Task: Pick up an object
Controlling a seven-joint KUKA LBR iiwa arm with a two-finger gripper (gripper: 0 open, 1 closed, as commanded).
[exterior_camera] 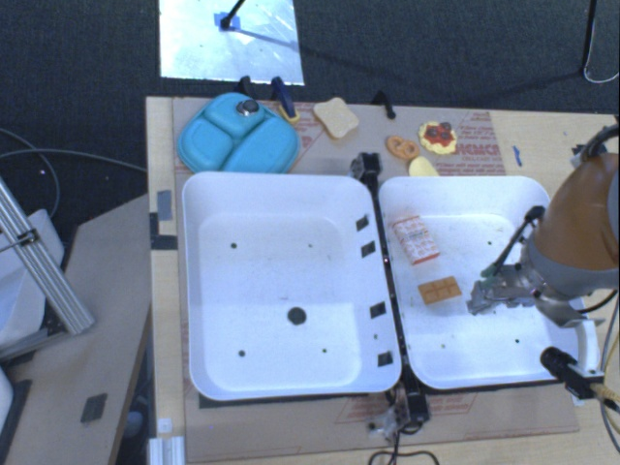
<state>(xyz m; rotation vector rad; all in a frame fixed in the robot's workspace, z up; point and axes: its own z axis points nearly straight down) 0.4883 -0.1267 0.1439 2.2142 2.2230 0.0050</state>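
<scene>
In the right bin (455, 366) lie two small items: a white packet with red print (415, 238) near the bin's back left, and a flat orange waffle-like cracker (439, 290) in front of it. My gripper (483, 301) hangs low over the bin floor just right of the cracker, a short gap away. Nothing shows between its fingers. The arm's orange band (581, 226) rises behind it at the right edge.
The left bin (223, 356) holds a small dark round disc (296, 316). Behind the bins lie a blue divided plate (238, 136), a toast slice (336, 117), a pretzel (401, 147), a small pizza toy (438, 137) and a yellow piece (422, 167).
</scene>
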